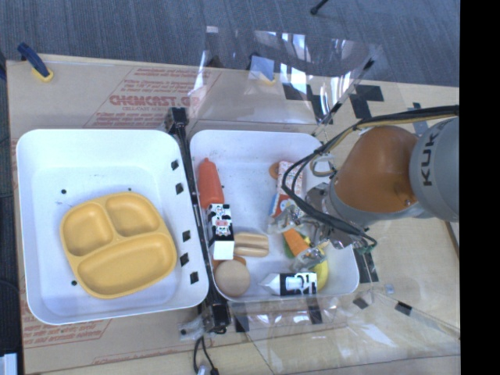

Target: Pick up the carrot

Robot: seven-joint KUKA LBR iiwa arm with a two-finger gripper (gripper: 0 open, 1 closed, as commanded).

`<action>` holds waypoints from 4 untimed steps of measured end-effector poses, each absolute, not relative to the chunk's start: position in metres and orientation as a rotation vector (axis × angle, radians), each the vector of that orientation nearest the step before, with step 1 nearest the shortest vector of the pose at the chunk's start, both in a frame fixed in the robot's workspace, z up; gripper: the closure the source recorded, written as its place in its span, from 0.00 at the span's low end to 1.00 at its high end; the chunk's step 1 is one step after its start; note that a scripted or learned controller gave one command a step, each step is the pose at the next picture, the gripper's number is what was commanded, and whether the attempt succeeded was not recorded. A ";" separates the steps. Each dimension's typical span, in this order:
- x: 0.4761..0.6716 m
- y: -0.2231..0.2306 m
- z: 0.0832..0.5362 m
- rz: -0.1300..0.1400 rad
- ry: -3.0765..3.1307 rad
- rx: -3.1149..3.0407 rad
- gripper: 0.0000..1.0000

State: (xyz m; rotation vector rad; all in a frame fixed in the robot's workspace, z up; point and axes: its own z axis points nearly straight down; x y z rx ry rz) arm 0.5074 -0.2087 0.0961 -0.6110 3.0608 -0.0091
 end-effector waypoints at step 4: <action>0.503 -0.206 0.091 0.001 3.061 -0.716 1.00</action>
